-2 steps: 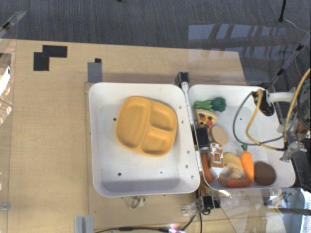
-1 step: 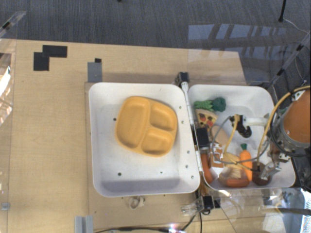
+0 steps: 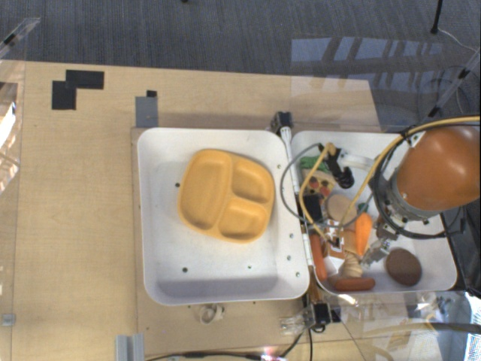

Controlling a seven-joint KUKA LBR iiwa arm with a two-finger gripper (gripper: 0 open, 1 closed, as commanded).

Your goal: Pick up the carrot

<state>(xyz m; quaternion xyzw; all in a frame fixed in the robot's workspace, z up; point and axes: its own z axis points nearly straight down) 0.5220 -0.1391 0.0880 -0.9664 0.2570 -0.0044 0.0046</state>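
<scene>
We're at the approach step: gripper (image 3: 373, 253) hangs low in the right bin (image 3: 449, 275), tips just beside the carrot (image 3: 362, 234), which lies mid-bin w/ other toy food. Jaws: can't tell. Next: straddle carrot, close, lift.

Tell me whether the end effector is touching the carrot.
Cannot tell. In the camera view the end effector sits right beside the carrot in the right bin, but cables and the slanted angle hide any contact or gap.
</scene>
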